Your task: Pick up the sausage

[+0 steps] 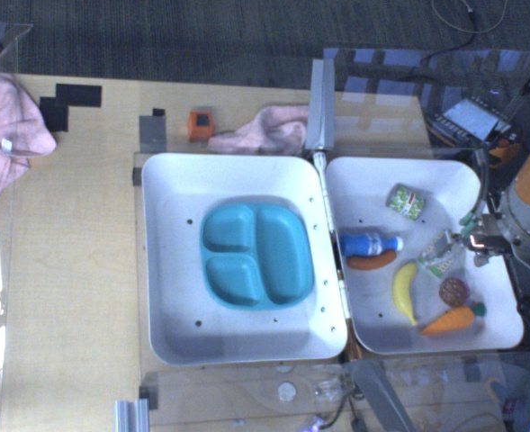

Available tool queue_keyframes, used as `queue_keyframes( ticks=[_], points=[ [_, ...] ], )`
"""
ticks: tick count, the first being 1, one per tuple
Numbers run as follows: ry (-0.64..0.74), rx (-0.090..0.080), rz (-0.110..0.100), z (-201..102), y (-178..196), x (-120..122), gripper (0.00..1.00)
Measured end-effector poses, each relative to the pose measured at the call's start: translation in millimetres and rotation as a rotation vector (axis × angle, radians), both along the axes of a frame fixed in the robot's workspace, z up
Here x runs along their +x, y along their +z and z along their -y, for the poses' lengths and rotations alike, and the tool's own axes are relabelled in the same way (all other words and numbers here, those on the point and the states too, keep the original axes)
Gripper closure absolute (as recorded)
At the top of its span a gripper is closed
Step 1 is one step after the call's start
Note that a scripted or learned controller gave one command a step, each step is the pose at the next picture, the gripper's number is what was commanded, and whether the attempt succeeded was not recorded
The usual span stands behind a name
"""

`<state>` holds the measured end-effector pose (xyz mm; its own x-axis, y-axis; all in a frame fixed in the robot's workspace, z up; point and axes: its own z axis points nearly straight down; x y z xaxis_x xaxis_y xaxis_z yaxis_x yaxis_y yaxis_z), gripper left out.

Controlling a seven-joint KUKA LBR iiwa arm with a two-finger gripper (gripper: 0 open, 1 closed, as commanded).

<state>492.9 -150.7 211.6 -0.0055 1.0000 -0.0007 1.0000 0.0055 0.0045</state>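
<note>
The sausage [372,261] is a short reddish-brown link lying on the floor of the right bin [372,331], near its left wall. It lies just below a blue bottle [365,243] and touches it. My gripper [448,252] hangs over the right half of the same bin, well to the right of the sausage. The arm comes in from the right edge. Nothing of the sausage is in the gripper.
Also in the right bin are a green can [407,202], a banana [404,292], a carrot [449,320] and a brown round piece [453,290] below the gripper. The left bin [170,241] holds a blue divided plate [257,255]. Pink cloths lie on the bench behind.
</note>
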Motion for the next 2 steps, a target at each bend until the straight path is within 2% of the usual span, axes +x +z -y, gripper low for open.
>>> queue_keyframes(
  ticks=[1, 2],
  points=[
    [-0.078, 0.001, -0.001, -38, -84, 53, 0.00],
    [-0.006, -0.003, 0.028, -60, -114, 51, 0.00]
  ],
)
